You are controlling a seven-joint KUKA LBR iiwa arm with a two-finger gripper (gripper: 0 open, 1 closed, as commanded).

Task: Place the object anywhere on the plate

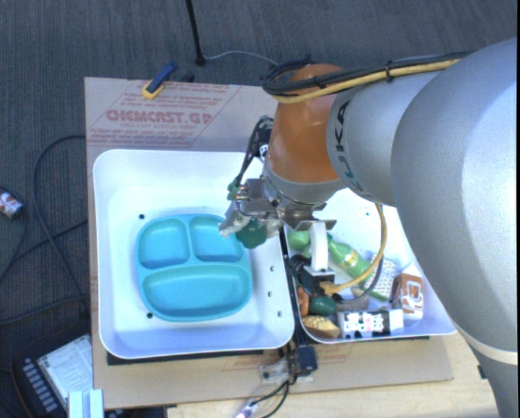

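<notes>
arm (416,146): reaches in from right, wrist bent down | end effector (242,220): low, pointing downward

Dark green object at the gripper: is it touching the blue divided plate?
Cannot tell. In the camera view the dark green object overlaps the blue divided plate's right rim below the gripper; neither contact nor gap shows plainly.

Plate (194,273) lies in the left bin (111,233). Right bin (438,325) adjoins it, holding assorted items (347,303). End effector (246,225) sits over the plate's far-right corner.

Heaped in the right bin (434,325) below-right of the pincer (246,225): green bottle (340,254), dice-patterned box (370,323), orange carton (410,292).
</notes>
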